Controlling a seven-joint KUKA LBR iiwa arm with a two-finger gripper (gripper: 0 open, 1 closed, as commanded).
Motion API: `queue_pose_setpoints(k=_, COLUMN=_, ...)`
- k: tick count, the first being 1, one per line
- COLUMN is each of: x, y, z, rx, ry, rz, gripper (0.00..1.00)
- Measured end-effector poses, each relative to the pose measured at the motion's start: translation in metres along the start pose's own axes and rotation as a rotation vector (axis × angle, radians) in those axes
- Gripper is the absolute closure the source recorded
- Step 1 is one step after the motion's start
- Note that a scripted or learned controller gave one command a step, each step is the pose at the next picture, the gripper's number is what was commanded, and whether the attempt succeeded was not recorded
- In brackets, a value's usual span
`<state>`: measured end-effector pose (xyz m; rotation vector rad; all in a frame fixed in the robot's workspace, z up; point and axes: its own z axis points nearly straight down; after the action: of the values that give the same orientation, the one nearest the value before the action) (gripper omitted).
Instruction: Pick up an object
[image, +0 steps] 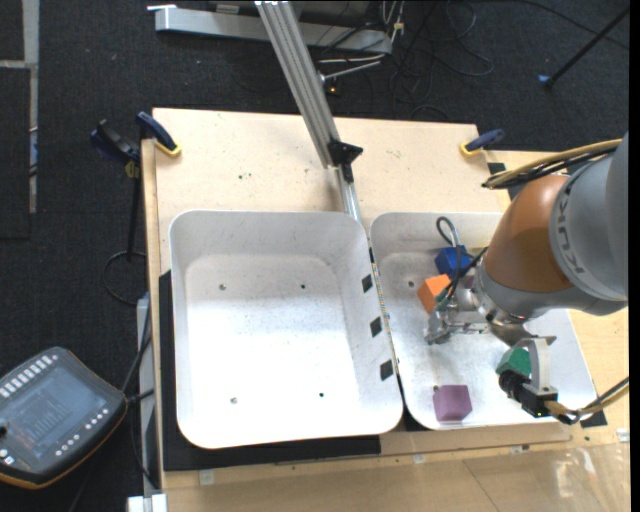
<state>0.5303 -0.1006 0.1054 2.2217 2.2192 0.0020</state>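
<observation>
Two bins on worktop | tool low in right bin, beside orange block | grip: cannot tell

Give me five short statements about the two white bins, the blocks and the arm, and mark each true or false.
1. The small purple cube lies in the right-hand white bin. True.
2. The orange block sits in the left-hand white bin. False: it is in the right bin, beside a blue object.
3. The gripper is over the right bin. True.
4. The purple cube is between the gripper's fingers. False: it lies apart, nearer the bin's front edge.
5. The arm's band is green. False: orange.
</observation>
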Motion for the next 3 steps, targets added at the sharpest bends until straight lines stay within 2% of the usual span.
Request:
queue_pose_setpoints(k=2, x=-0.011, y=0.003, z=-0.089, rx=-0.004, ry=-0.001, rz=-0.003, gripper=1.00)
queue_pose_setpoints(k=3, x=-0.012, y=0.005, z=-0.121, rx=-0.004, ry=-0.002, rz=-0.004, gripper=1.00)
